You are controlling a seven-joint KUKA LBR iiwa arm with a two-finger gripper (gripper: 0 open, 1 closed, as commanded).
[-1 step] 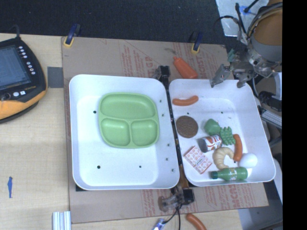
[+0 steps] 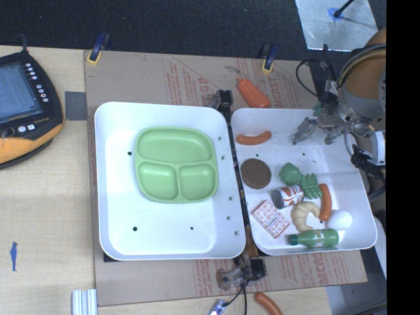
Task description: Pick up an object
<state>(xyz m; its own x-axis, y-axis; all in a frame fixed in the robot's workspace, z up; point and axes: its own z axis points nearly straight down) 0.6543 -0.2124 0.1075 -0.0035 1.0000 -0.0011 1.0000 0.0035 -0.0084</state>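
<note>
Gripper (image 2: 315,129) at right bin's (image 2: 367,195) far edge, fingers spread, holding nothing.
I worry: objects crowd the near corner; bottle (image 2: 315,239) touches egg (image 2: 339,220), so a descent may nudge neighbours.

Open floor sits in the upper part of the right bin; its lower half is crowded.

In the right bin (image 2: 367,195) you have bare floor across the upper middle, with only the sausage (image 2: 253,137) lying at its upper left and the gripper (image 2: 315,131) at its upper right. Lower down, the brown disc (image 2: 255,173), green toy (image 2: 298,178), small can (image 2: 289,195), red-patterned packet (image 2: 270,218), croissant (image 2: 305,214), carrot (image 2: 325,202), white egg (image 2: 339,220) and green bottle (image 2: 315,239) sit close together, several touching, leaving narrow gaps. In the left bin (image 2: 111,176) the green divided plate (image 2: 176,163) fills the middle; you can pass along the bare strips around it, widest at the lower edge.
</note>
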